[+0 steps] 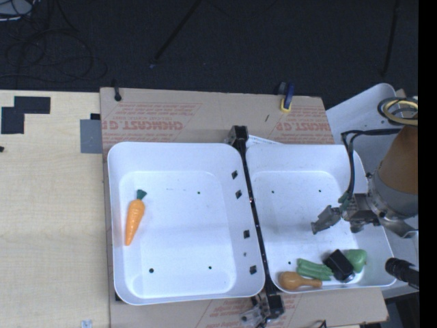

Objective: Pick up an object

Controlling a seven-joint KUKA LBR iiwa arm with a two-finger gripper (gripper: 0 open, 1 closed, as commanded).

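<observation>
Jaws (pixel 328 221) hanging above the green vegetable (pixel 315 270), opening indiscernible; risking a miss, toys crowding the bin wall (pixel 341 287)

— What do the two bins look made of?
— The left bin (pixel 116 183) and right bin (pixel 293 162) look like smooth white plastic with a slight sheen. Under them lies matt brown printed cardboard (pixel 205 115).
— And the bench (pixel 48 210)?
— Pale wood grain, matt. The carrot (pixel 134 217) looks like smooth moulded plastic; the gripper (pixel 328 219) looks like dull grey metal.
</observation>
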